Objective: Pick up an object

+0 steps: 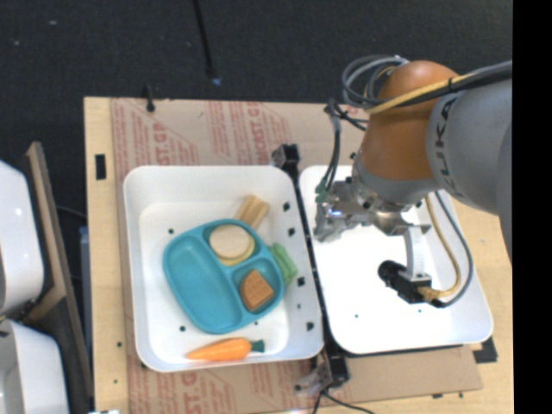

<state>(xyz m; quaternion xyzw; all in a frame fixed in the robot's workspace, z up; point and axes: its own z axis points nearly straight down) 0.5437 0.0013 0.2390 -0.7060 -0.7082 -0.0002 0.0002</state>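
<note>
Sitting in the left bin (138, 231), a blue divided tray (207, 287) takes up the middle, tilted on a diagonal, and that is where most of the pickable items lie. One round compartment at its far end carries a pale round biscuit-like disc (232, 241), and the compartment just right of centre carries a brown toast-like piece (256, 291). A tan wooden block (252, 210) rests just beyond the tray's far edge, touching or nearly touching the disc's side. A green piece (285, 264) peeks out along the tray's right edge, partly hidden, so its shape is hard to call. Down at the near wall of the same bin lies a toy carrot (226, 349), orange with a green top pointing right, apart from the tray. Over to the right, the gripper (332, 218) hangs above the far left corner of the right bin (448, 330), close to the divide between the two bins, with nothing seen in it; whether it is released or clenched cannot be told from this angle. The arm (414, 136), grey with its orange band, crowds the far part of that bin, cables looping around it.
</note>
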